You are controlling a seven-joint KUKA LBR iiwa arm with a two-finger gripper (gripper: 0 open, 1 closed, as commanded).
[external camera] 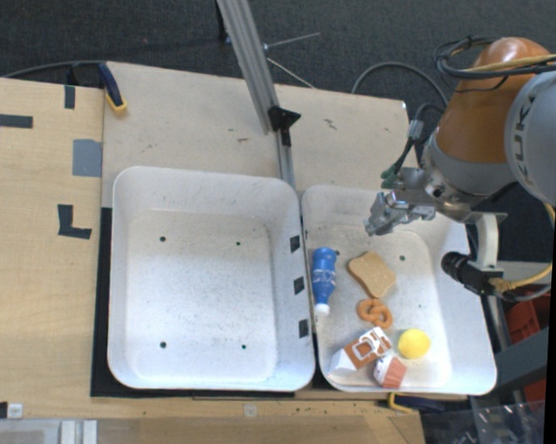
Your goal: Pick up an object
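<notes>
My gripper [383,220] hangs just above the bread [373,273], poised to descend; finger spacing I cannot tell. Bottle [323,275] lies left of the bread.

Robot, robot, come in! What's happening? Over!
Pincer above right bin, holding nothing. Bread slice nearest, just below. Blue bottle, pretzel close by.

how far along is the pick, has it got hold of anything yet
Done: the gripper has reached the right bin, hanging over its far end. In hand: nothing shows between its fingers. Left: descend, grasp and lift. The blue bottle, bread slice, pretzel, yellow ball and small carton all lie in the bin.
</notes>
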